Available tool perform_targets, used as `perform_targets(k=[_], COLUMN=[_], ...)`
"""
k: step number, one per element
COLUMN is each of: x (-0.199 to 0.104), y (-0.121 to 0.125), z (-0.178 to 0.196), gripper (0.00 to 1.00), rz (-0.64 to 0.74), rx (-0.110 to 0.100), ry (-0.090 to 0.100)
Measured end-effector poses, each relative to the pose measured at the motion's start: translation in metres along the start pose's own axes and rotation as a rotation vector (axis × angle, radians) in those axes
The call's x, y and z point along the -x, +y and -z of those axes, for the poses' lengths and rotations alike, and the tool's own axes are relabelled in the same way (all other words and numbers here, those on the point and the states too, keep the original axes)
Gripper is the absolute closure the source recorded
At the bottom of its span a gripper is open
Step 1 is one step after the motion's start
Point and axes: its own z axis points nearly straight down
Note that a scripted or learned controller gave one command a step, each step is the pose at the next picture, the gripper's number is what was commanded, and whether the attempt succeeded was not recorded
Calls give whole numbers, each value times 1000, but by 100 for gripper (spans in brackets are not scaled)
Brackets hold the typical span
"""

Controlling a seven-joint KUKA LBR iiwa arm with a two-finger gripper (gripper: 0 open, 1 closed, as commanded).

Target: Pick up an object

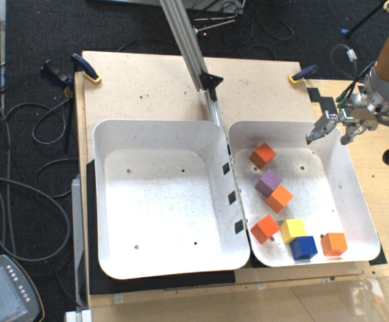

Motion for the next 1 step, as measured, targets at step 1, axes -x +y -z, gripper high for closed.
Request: perform_targets(k=[1], x=[0], y=[1], z=[3], gripper=[0], rz=[2], rx=[4], ry=[-2])
